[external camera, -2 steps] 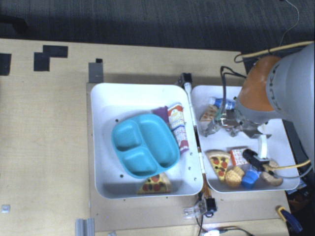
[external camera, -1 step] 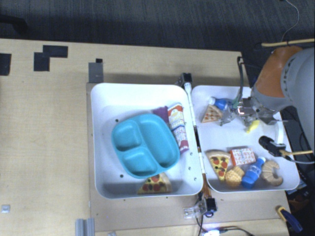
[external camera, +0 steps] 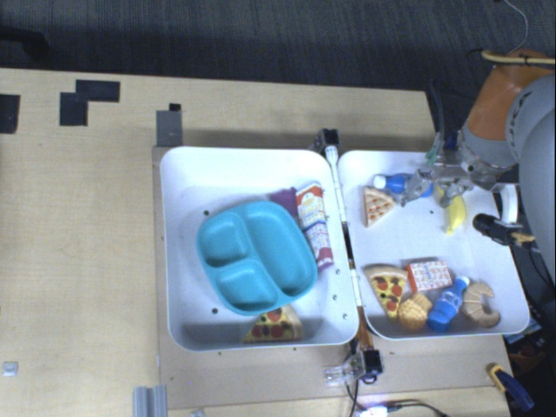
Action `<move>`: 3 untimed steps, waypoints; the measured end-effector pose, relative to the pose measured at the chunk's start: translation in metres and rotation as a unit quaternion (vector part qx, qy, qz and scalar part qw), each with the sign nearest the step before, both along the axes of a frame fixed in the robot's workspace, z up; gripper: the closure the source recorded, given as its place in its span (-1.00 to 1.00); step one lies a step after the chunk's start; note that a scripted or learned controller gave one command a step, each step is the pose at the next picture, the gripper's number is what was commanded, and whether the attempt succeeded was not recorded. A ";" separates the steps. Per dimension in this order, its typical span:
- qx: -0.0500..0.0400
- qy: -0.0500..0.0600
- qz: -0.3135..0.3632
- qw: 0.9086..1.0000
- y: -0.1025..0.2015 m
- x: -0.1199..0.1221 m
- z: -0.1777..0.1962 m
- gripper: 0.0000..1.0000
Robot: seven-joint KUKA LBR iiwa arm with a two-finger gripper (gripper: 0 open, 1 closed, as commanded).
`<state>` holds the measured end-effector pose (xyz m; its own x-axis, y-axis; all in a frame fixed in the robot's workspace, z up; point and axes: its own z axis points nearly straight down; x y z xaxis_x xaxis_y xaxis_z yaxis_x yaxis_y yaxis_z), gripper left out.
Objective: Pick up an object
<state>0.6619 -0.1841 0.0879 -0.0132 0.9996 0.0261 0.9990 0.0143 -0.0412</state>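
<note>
The claw [external camera: 437,183] hangs low over the far part of the right bin [external camera: 486,259], just beside the yellow banana [external camera: 454,213] and a pizza slice [external camera: 377,205]; whether it is apart or together cannot be told. Nothing visibly sits in it.

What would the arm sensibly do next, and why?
Probably drop straight down a little: the gripper hangs over the right bin, between the small blue bottle and the banana, with nothing seen between its fingers.
</note>
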 end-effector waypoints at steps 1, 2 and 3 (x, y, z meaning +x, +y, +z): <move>-0.006 -0.002 0.001 1.000 -0.005 -0.001 0.008 1.00; -0.001 -0.001 0.002 1.000 0.000 0.000 0.008 -1.00; -0.005 -0.004 0.005 1.000 -0.002 0.001 0.020 1.00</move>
<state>0.6629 -0.1859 0.1076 -0.0224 0.9996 0.0161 0.9992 0.0230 -0.0328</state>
